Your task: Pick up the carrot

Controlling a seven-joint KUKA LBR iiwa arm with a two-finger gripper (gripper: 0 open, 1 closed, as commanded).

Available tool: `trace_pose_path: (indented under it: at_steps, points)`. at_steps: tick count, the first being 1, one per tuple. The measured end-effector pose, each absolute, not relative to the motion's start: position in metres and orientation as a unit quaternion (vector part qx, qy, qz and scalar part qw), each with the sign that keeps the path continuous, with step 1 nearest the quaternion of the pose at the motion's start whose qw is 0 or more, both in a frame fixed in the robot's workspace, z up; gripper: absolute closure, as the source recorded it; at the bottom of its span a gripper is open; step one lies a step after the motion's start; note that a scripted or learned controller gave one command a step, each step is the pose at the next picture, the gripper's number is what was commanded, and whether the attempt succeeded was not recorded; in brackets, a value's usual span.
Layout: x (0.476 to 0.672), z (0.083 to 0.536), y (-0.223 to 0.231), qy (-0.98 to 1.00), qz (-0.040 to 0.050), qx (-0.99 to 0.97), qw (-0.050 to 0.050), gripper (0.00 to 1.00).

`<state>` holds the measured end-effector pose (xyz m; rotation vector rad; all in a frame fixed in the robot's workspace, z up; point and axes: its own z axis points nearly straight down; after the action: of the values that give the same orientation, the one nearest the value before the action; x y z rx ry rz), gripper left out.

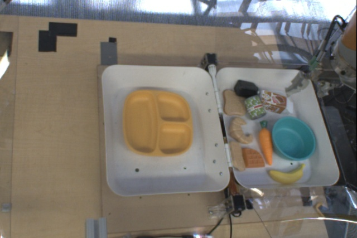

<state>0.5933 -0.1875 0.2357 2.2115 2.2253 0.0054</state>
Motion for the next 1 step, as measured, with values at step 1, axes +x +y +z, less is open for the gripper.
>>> trace_pose_path:
  at_steps: [1]
  points:
    - [0.5678, 0.1115, -0.1203, 0.81, 0.0, 0.587, -0.005, 0.0]
